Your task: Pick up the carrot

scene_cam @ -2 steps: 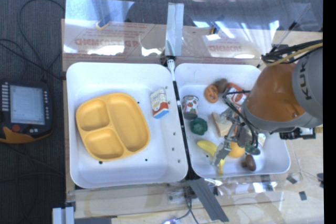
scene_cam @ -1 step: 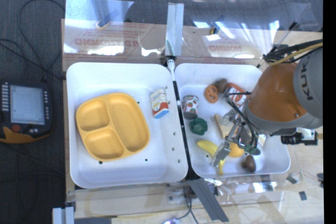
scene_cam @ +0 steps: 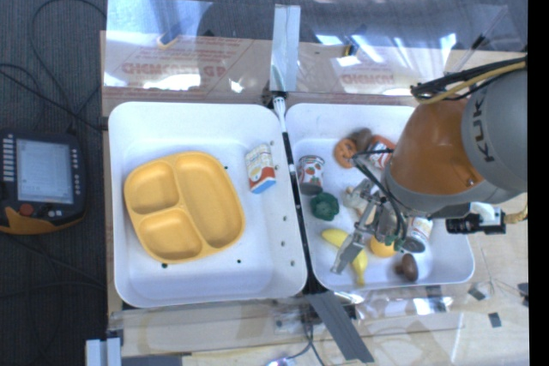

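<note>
Where the worktop (scene_cam: 214, 334) meets the near rim, the right bin (scene_cam: 455, 270) holds the gripper (scene_cam: 353, 251), lowered among clutter; whether its jaws are released or clenched cannot be told; beside it lie a yellow banana (scene_cam: 336, 237), a brown potato-like item (scene_cam: 407, 267) and a green cap-shaped piece (scene_cam: 324, 206); farther back stand a small can (scene_cam: 310, 173) and an orange piece, possibly the carrot (scene_cam: 346, 152), near the far wall; the left bin (scene_cam: 206, 120) carries a yellow divided plate (scene_cam: 182, 206) and a small carton (scene_cam: 261, 166); a teach pendant (scene_cam: 39, 182) lies on the floor at left.
</note>
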`<state>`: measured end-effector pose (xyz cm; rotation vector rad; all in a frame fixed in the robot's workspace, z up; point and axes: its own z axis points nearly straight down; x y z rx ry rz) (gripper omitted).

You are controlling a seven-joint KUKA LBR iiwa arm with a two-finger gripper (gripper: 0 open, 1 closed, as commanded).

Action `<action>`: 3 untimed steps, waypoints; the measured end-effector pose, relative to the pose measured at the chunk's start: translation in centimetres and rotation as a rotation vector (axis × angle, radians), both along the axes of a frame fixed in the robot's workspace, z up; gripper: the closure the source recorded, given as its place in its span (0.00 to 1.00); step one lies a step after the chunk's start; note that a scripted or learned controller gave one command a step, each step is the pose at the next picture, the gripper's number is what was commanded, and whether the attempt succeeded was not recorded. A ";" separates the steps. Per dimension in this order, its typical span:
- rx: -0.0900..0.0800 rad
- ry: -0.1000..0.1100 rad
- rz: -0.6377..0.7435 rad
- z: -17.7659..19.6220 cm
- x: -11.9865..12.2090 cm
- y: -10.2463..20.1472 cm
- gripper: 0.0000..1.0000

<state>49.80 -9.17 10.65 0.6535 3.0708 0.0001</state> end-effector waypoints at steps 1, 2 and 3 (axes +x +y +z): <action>-0.001 0.002 -0.002 -0.1 -0.1 -0.1 0.00; 0.003 -0.004 -0.140 -1.8 0.3 -0.2 0.00; -0.002 -0.011 -0.269 12.2 4.3 -1.5 0.00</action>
